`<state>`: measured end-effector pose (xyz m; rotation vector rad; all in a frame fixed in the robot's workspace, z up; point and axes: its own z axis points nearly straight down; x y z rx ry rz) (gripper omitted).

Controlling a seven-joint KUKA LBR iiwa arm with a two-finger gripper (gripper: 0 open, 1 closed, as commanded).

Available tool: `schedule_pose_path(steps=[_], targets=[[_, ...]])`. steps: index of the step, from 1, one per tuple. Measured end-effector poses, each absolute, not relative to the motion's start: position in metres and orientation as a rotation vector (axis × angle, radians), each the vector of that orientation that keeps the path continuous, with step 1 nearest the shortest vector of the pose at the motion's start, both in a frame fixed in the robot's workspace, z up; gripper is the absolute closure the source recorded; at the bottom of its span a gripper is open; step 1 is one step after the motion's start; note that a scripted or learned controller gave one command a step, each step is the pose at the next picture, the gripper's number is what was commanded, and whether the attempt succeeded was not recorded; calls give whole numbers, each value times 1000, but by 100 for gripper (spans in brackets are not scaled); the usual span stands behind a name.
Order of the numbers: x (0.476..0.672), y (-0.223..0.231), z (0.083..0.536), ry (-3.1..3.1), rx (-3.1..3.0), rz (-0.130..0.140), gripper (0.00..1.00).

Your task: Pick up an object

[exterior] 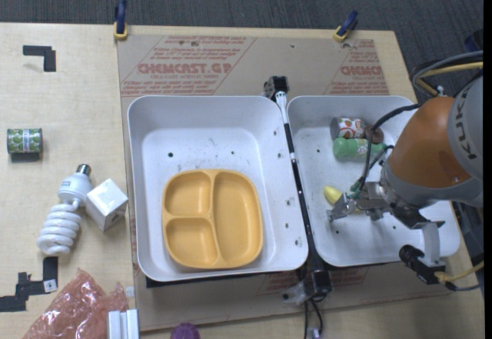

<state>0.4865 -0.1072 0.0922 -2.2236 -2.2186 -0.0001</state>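
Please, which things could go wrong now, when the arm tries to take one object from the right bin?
1. The gripper is low beside the small yellow object, not clearly around it. It may push the object away.
2. The green object and the red-and-white can lie touching near the right bin back wall, so a grasp there may catch both or slip.

We take this for a robotics lab: two white bins [231,111] sit on a protective-papered board [192,61] held by blue clamps [121,18], and the arm [434,149] trails cables [442,68]. Left of the bins lie test oddments, a bulb [63,214] and a can [24,141].
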Motion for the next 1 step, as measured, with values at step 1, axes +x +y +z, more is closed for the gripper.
schedule_pose_path(steps=[1], targets=[[488, -108, 102, -2218, -2227, -2, 100]])
